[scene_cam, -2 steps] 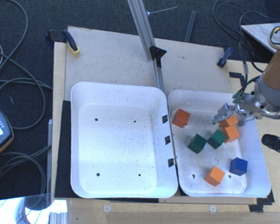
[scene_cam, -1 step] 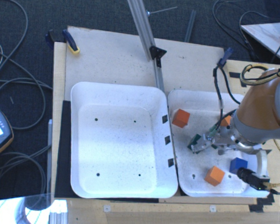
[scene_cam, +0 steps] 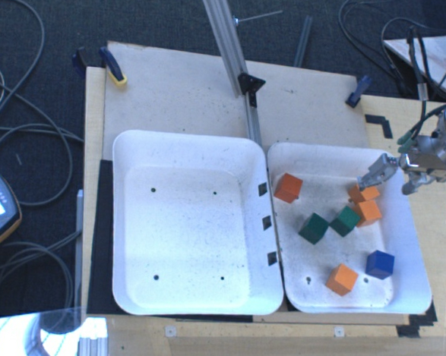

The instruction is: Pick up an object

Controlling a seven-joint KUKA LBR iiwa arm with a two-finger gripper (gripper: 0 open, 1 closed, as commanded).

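- The gripper (scene_cam: 392, 176) hangs at the upper right of the right bin (scene_cam: 397, 300), just above a pair of orange blocks (scene_cam: 366, 204) near the bin's far wall.
- I cannot tell how far apart the fingers stand; nothing shows held between them.
- Candidates to pick all lie in the right bin: an orange cube (scene_cam: 288, 188), two green cubes (scene_cam: 329, 224), a blue cube (scene_cam: 380, 264) and another orange cube (scene_cam: 342, 279).
- The orange pair seems the likely target, being nearest the gripper.
- The left bin (scene_cam: 120, 227) on the tabletop (scene_cam: 175, 94) probably serves as a drop spot.
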